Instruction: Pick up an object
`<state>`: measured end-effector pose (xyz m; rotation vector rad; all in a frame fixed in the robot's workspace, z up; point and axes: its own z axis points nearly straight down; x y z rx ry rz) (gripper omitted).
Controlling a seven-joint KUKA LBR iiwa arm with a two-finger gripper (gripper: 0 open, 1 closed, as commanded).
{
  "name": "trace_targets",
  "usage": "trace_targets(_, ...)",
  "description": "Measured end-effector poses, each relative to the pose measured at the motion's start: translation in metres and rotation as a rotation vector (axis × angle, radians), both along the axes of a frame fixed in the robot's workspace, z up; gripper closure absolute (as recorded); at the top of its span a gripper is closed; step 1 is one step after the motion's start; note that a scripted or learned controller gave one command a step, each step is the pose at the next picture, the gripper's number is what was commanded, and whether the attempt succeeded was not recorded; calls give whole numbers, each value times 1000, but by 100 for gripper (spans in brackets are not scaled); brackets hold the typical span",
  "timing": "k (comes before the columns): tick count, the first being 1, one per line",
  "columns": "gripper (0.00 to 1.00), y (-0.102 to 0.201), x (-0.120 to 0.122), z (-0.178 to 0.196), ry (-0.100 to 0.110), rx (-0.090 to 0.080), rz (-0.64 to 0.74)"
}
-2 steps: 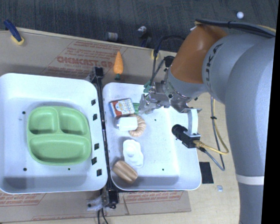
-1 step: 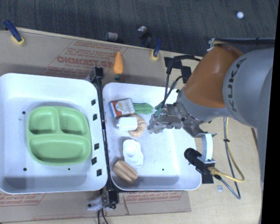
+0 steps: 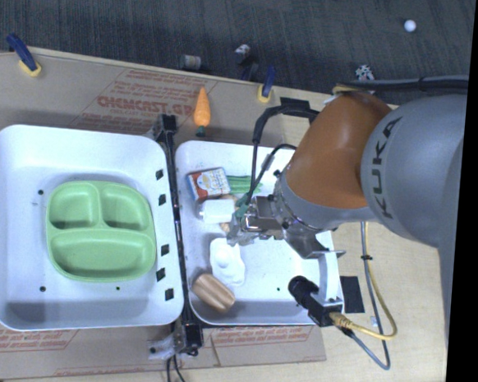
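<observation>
We see the gripper (image 3: 238, 227) low in the right bin (image 3: 256, 314), just above a white object (image 3: 227, 261); its grip we cannot tell.

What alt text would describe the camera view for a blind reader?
A grey KUKA arm reaches into the right bin, above an orange carton, a white object and a tan block. The left bin holds a green divided plate.

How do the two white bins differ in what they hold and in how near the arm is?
The left bin holds one green divided plate; the right bin holds several small things, among them a small carton and a tan block. The arm hangs over the right bin, not the left. Both are shallow and white.
</observation>
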<state>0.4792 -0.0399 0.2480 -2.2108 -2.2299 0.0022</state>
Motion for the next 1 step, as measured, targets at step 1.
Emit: trace_targets(1,100,-90,-3,-68,1,-2,-4)
